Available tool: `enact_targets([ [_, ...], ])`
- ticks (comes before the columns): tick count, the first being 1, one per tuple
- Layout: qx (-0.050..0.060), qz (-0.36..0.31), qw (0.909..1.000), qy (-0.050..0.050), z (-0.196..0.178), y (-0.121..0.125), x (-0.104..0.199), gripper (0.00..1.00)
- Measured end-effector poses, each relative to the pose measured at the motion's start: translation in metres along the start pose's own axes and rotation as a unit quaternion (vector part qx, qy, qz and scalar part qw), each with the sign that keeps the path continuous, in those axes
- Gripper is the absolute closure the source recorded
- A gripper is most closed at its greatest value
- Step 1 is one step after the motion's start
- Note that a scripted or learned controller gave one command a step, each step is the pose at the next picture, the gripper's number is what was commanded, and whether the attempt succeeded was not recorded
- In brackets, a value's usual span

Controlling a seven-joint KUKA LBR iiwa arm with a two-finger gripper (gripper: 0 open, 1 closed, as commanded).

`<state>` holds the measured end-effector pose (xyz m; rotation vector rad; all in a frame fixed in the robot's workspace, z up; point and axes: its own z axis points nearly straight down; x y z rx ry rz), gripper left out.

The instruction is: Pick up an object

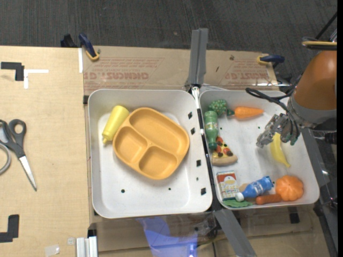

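My gripper (277,138) hangs over the right bin (306,159), near its right wall, with the orange-banded arm above it. It looks open, its fingers (263,140) spread to either side of the upper end of a yellow banana (281,153). The banana's lower part lies on the bin floor, pointing toward the front right. Whether the fingers touch it I cannot tell. Other objects in this bin: a carrot (248,112), broccoli (218,107), a green bottle (211,128), a pizza slice (222,152), a blue bottle (256,188) and an orange pumpkin (290,188).
The left bin (107,197) bears a yellow divided plate (151,142) and a yellow bottle (114,123). A small red and white box (227,183) lies at the right bin's front left. Scissors (19,149) rest on the wooden bench to the left.
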<state>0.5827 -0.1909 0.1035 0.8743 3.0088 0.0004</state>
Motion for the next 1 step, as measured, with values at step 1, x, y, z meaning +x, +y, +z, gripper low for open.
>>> enact_targets([
  [1,0.0,0.056,0.9984,0.002,-0.1163,0.0572,0.0188,1.0],
])
